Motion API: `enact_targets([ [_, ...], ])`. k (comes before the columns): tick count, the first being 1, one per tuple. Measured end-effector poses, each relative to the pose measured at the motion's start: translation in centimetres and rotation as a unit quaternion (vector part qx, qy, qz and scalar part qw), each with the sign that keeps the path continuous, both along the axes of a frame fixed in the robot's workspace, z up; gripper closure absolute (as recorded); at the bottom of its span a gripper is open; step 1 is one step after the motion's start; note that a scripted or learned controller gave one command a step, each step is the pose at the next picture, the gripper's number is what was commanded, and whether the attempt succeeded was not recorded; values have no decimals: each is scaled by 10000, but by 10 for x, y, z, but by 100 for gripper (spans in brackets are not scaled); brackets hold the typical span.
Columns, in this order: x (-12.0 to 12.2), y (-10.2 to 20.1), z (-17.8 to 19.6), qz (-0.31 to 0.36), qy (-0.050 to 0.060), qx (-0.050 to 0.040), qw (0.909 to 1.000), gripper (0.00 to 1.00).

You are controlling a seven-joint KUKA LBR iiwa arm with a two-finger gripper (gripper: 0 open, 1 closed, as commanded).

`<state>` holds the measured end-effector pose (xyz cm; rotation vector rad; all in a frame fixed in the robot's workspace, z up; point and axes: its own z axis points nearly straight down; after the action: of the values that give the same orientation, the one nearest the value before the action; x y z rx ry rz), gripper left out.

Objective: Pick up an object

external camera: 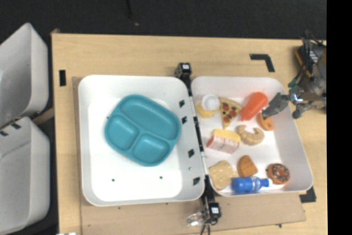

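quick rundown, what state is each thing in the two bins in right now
teal divided plate: flat in the left bin, compartments bare
blue bottle: on its side, right bin front
carrot: lying flat, tilted
pizza slice: flat
donut: flat, front right corner
claw: over the right bin's right edge, beside the carrot

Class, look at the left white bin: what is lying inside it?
Inside the left bin lies one blue divided plate with three compartments. The bin floor under the plate is covered, so whatever might be beneath it cannot be seen.
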<state>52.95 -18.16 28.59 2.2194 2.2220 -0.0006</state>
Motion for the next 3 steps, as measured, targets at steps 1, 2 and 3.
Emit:
enact_targets([
  [1,-9,-4,-55,-11,19,2,10000,0],
  [2,-8,-14,-104,-17,20,0,10000,0],
  [3,-15,-8,-154,-23,21,5,10000,0],
])
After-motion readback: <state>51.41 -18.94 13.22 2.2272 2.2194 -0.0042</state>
